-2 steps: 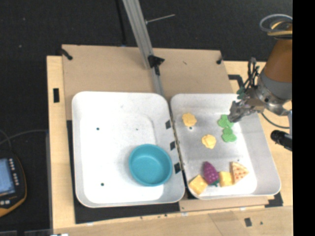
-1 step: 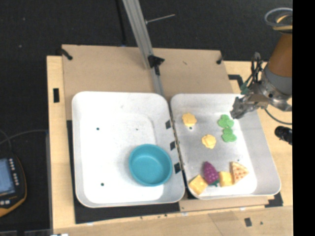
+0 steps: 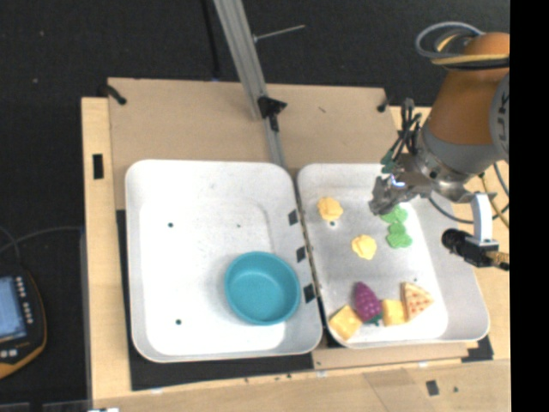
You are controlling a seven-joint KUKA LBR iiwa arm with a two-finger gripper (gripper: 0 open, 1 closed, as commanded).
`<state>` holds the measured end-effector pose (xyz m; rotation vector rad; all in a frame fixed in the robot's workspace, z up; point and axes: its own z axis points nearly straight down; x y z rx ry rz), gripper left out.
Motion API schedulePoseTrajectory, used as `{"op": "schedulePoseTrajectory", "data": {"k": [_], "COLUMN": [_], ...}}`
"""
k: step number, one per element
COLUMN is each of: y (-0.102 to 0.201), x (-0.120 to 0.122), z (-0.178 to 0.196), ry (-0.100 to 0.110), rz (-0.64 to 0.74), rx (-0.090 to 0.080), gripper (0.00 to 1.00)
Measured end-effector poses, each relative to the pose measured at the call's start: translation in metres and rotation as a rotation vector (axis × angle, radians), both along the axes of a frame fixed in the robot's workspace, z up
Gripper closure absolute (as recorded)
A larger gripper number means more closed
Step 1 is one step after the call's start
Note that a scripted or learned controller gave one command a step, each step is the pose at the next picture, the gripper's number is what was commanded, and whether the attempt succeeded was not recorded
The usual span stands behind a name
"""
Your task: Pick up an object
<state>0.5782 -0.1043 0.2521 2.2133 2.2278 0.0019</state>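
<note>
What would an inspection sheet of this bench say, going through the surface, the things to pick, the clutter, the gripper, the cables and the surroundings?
Surface: tan bench bearing two shallow white bins, left bin and right bin, side by side.
Job's things: in the right bin, two small yellow toy pieces, a green toy piece, a purple grape-shaped toy, a yellow block, a pizza-slice-shaped toy.
Clutter: round teal bowl, upright in the left bin.
Gripper: two-finger gripper low over the right bin, beside the green piece; holding nothing that can be seen.
Cables: dark wires along the wrist.
Surroundings: slanted grey metal pole; handheld control unit at the left edge; dark floor.
</note>
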Motion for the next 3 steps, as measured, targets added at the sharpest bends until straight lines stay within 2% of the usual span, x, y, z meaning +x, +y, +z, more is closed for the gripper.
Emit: {"op": "schedulePoseTrajectory", "data": {"k": [2,3], "y": [0.1,0.155], "x": [-0.023,-0.023], "z": [-0.006,0.002], "ry": [0.001,0.0], "rz": [0.001,-0.002], "rx": [0.002,0.002], "gripper": [1.0,1.0]}}
